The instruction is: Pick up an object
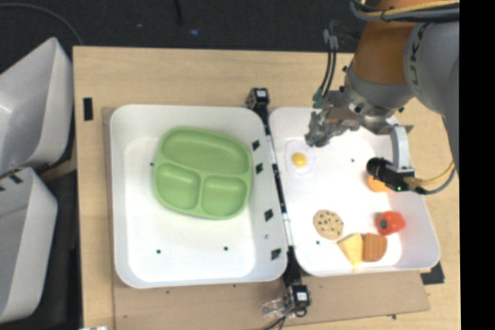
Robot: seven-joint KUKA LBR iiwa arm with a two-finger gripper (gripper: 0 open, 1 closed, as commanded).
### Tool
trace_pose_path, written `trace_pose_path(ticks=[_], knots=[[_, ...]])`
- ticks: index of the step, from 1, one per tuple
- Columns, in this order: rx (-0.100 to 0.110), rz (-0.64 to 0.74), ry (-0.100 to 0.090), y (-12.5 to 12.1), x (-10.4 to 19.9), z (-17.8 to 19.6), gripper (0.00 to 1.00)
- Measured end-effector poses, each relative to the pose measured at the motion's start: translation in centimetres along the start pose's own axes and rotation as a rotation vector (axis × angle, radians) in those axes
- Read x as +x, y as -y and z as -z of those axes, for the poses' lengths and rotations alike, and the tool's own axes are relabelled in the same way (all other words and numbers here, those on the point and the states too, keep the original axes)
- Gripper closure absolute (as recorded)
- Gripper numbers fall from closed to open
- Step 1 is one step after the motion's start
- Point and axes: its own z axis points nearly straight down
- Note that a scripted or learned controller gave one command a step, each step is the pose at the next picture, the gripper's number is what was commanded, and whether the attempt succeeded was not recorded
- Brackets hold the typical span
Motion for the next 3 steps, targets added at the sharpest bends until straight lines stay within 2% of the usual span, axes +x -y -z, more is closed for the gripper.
trace_pose_path(ticks=[1,2,3], knots=[[0.001,0.0,0.0,-1.8,4.8,-0.8,1.0],[-0.001,-0.001,-0.001,-3.5,9.3,0.6,1.0],[0.0,-0.001,0.0,-4.8,13.4,0.2,1.0]])
